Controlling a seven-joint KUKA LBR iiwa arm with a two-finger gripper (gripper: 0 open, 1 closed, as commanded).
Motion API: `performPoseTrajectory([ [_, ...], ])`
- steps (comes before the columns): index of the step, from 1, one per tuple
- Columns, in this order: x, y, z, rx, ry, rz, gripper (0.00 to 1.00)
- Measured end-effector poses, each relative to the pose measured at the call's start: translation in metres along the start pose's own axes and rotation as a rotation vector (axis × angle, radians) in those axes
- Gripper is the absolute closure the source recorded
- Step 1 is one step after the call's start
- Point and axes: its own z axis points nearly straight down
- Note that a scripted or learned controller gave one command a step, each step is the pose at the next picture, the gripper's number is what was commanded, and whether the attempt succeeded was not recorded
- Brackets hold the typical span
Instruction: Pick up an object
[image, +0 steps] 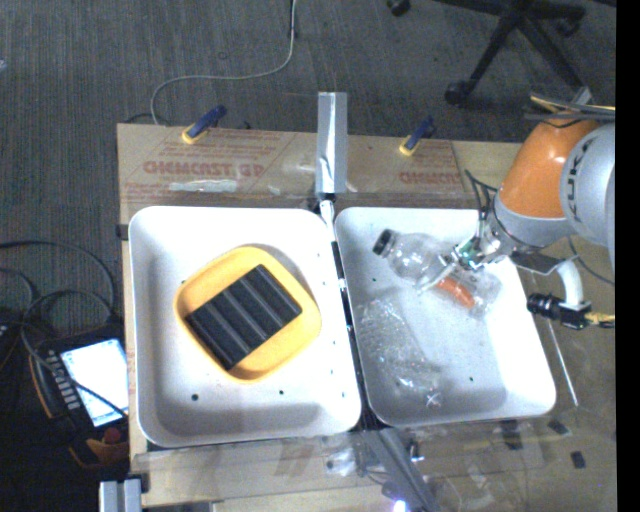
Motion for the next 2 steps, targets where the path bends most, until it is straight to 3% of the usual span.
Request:
performPoseTrajectory([
  [1, -0.0022, -0.0019, 0.0, 0.003, 0.011, 0.067, 0.0],
  [2, 0.0026, -0.0035, -0.0002, -0.001, -0.006, 0.039, 0.0],
])
